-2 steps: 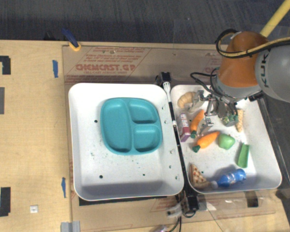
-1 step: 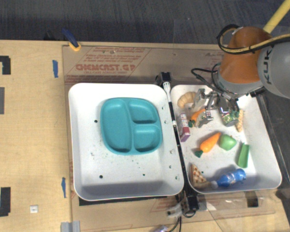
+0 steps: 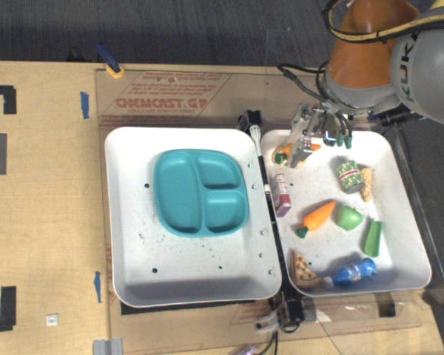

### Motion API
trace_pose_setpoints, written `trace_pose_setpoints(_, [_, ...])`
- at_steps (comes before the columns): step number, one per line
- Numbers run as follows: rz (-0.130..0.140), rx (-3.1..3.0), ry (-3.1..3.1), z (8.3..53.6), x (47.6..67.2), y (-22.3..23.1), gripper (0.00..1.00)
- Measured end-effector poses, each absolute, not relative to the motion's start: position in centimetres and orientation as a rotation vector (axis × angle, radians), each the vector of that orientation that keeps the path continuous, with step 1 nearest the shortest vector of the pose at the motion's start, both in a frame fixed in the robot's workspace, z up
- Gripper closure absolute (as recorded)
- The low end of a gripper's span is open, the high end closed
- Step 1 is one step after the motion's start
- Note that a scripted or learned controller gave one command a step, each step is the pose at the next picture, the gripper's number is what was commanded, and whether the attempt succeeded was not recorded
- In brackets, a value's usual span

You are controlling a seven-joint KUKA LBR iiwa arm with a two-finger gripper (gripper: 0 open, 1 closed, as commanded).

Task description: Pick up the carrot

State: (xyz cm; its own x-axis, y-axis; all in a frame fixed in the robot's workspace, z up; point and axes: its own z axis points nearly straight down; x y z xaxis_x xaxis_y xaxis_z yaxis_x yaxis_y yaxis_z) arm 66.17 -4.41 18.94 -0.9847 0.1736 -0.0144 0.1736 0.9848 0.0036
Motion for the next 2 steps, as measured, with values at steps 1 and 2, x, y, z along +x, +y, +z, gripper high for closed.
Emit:
trace_pose_setpoints(1, [0.001, 0.275, 3.12, 18.7, 66.0, -4.5, 0.0])
trace_pose_setpoints(2, [0.001, 0.206, 3.121, 9.7, 61.5, -10.4, 0.0])
